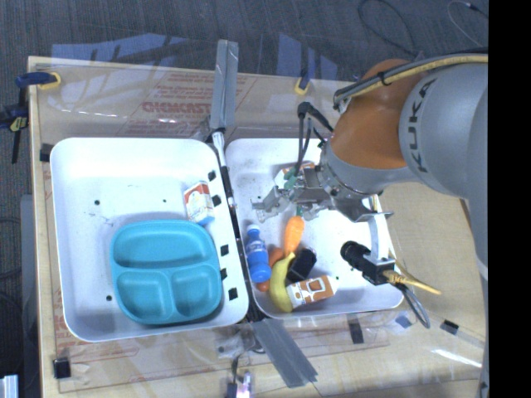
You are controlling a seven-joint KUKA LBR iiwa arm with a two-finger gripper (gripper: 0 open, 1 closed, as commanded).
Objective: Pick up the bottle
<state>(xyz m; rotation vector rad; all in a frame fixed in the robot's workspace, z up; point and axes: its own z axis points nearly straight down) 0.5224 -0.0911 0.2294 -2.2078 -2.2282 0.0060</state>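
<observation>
Bottle: we see a smooth blue cylinder beside the curved banana.
Gripper: metallic; we cannot tell its grip.

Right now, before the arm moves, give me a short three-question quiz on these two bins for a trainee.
1. True or false: the blue bottle lies in a different bin from the blue tray.
2. Pick one. The tool hangs above: A, the tray's bin; B, the bottle's bin; C, the bench outside both bins.
3. Name the orange vegetable lying nearest the tool.

Key: 1 true. 2 B. 3 the carrot.
</observation>
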